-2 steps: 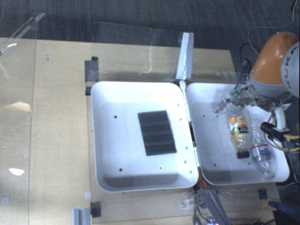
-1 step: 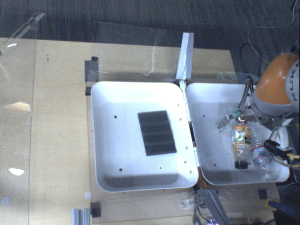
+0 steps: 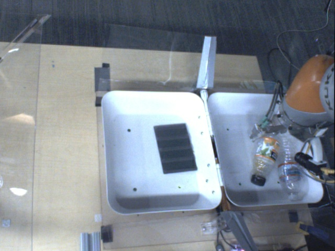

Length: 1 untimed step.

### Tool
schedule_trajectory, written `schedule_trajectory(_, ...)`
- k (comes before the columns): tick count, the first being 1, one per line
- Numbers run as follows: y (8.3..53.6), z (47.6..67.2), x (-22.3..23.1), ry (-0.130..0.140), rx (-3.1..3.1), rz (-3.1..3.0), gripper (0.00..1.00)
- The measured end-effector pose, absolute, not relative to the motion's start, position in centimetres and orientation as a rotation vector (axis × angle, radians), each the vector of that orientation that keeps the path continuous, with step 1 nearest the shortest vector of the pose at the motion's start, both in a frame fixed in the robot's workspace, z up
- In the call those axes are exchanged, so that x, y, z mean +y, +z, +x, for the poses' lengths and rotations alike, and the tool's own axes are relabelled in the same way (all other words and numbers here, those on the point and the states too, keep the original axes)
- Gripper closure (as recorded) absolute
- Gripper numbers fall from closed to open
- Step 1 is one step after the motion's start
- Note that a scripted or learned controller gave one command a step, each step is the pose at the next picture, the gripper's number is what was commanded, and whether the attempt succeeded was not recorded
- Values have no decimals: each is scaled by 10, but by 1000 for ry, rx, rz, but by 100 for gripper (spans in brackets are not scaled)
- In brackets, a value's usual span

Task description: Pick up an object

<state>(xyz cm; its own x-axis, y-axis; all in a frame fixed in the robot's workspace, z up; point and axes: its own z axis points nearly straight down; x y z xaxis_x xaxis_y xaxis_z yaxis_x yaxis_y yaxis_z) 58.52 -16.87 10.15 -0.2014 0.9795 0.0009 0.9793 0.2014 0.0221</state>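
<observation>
Right bin [image 3: 235, 114], near edge: clear plastic bottle [image 3: 288, 169] lying beside amber bottle [image 3: 263, 160] with black cap and label, close together, side by side. Left bin [image 3: 120, 140]: dark ribbed rectangular pad [image 3: 175, 148] flat at centre. Arm [image 3: 310, 88], orange band, over right bin's far right. Gripper [image 3: 267, 123] just beyond amber bottle; its state cannot be told. Wooden surface [image 3: 57, 140] underneath.

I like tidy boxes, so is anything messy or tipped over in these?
Yes. In the right bin, two bottles lie on their sides instead of standing: one with a label and dark cap, and a clear one beside it. In the left bin, a dark flat block sits slightly crooked.
</observation>
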Motion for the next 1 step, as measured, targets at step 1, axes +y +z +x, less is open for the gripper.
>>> schedule_trajectory(1, 204, 651, -148, 7, 2544, 1830, 100)
